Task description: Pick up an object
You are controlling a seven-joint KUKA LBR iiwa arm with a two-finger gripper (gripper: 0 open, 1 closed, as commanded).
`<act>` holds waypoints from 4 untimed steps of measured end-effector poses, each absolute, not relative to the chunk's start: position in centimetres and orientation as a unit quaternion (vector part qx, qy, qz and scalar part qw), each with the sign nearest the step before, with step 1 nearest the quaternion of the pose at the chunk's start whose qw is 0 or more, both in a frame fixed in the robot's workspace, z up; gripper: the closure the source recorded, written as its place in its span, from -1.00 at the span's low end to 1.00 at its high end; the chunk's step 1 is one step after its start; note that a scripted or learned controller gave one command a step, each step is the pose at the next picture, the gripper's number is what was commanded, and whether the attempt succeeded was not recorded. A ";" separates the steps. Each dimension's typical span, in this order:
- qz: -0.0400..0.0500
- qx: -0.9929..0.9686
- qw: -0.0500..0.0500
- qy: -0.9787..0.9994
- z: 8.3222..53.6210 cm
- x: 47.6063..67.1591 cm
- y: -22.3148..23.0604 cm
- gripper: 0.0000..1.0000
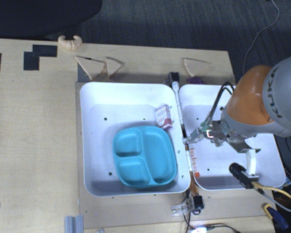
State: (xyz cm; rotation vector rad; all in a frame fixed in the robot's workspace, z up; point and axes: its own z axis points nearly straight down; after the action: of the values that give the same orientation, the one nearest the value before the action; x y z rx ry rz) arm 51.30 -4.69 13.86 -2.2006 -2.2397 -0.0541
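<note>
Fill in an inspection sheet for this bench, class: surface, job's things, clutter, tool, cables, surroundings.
Surface: wooden bench bearing left bin and right bin side by side.
Job's things: blue divided tray and small red-and-white packet, both in the left bin.
Clutter: nothing seen.
Tool: over the right bin near the divider; finger state unclear.
Cables: black cable at the wrist; wires at the bench's front edge.
Surroundings: dark carpet behind the bench.

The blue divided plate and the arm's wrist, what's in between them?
In the camera view, the raised divider where the two bins meet runs between the blue divided plate and the wrist.
</note>
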 end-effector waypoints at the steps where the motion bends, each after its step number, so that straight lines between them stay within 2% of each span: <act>1: -0.018 -0.701 0.001 -0.713 13.8 51.3 -4.7 -1.00; 4: -0.018 -0.701 0.000 -0.713 13.7 51.3 -4.9 -1.00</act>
State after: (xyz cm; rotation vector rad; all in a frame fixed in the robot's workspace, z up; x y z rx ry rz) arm 51.30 -4.90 13.68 -2.2014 -2.2394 -0.0561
